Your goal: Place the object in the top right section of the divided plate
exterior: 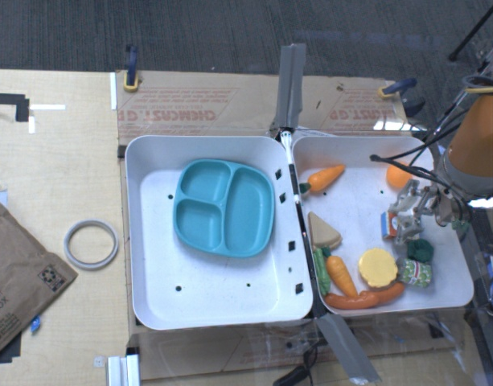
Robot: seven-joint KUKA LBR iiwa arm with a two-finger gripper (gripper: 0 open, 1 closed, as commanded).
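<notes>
Toy food under my gripper (pixel 404 225) looks light, hard and slick, so I'd pinch its middle; whether my jaws are apart, I cannot tell.

surface (pixel 61 143): pale wood | left bin (pixel 149 296) at centre | right bin (pixel 455 292) touching its right side | tape ring (pixel 91 243) left of left bin | cardboard sheet (pixel 206 103) behind it

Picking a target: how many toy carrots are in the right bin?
2. One carrot lies near the right bin's far-left corner; another carrot lies near its front-left, just above the sausage. The gripper might hide more.
</notes>
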